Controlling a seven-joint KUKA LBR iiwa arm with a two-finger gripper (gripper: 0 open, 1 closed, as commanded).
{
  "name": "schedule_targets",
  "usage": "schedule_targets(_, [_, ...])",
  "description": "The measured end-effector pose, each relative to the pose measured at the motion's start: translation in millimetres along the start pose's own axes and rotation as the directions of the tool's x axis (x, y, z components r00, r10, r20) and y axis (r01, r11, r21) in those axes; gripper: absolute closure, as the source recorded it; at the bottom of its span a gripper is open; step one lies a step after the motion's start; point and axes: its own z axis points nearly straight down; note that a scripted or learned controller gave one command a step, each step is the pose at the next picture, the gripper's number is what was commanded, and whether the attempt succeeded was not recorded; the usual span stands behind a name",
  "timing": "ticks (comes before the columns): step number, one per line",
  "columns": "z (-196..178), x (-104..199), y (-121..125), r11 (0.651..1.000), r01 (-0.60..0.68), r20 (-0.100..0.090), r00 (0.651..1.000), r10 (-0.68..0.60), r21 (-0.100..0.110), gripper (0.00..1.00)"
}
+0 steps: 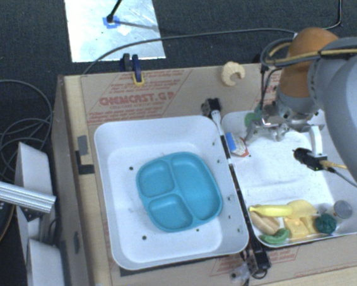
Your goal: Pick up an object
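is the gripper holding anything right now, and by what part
Cannot be told. The gripper sits low over the far end of the right bin, and the view does not show anything between its jaws.

The grey arm (346,83) enters from three o'clock, its orange band (300,63) sitting toward one o'clock. Below the band the wrist points down toward nine o'clock, ending in the gripper (269,126) (its metal parts blur together at this slant).
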Motion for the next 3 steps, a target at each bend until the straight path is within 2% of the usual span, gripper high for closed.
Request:
schedule_targets(1, [1,-14,1,1.0,0.004,-0.013,1.0,-0.004,0.003,0.0])
schedule_targets(2, [-2,3,0,1.0,0.001,0.004,1.0,-0.001,-0.002,0.0])
schedule_targets(3, [0,-13,1,1.0,0.004,-0.012,1.0,-0.004,0.001,0.0])
